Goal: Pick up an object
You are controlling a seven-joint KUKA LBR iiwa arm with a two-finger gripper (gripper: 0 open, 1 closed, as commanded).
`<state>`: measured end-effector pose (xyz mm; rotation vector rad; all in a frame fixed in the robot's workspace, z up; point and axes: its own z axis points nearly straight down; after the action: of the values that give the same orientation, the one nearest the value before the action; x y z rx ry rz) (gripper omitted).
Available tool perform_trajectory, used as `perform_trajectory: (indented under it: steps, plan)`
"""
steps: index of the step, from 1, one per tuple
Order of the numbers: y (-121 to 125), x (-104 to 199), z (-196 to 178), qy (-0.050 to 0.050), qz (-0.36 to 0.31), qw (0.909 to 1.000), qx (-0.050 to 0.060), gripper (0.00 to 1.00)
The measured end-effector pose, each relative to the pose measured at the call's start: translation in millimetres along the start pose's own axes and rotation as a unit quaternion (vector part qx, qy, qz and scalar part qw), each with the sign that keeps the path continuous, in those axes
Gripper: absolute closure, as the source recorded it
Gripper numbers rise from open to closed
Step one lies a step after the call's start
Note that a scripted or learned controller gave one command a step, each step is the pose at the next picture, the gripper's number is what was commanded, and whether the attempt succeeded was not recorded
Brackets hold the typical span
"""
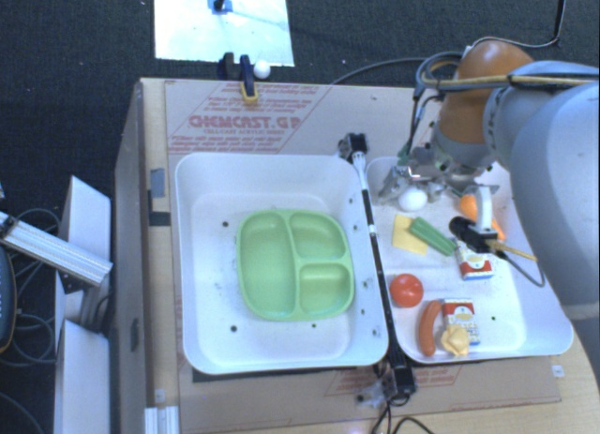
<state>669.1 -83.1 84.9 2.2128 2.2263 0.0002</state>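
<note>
Over the right white bin (525,334), the gripper (412,184) hovered just above a small white egg-shaped object (412,200) near the far-left corner. Whether its jaws were open, I cannot tell. Reaching seemed underway; next, descend and close.

- The grey arm (548,118) reaches in from the right side of the scene and spans its upper right part.
- Its orange band (478,85) sits above the wrist, toward the far right.
- The wrist points down and to the left.
- The gripper (412,182) hangs low at the far end of the right side, its metal fingers splayed downward.
</note>
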Motion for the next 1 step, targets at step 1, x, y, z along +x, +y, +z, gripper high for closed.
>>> perform_trajectory:
  steps: [1]
  plan:
    - [0.0,-0.6,0.0,0.000,0.000,1.0000,0.000,0.00]
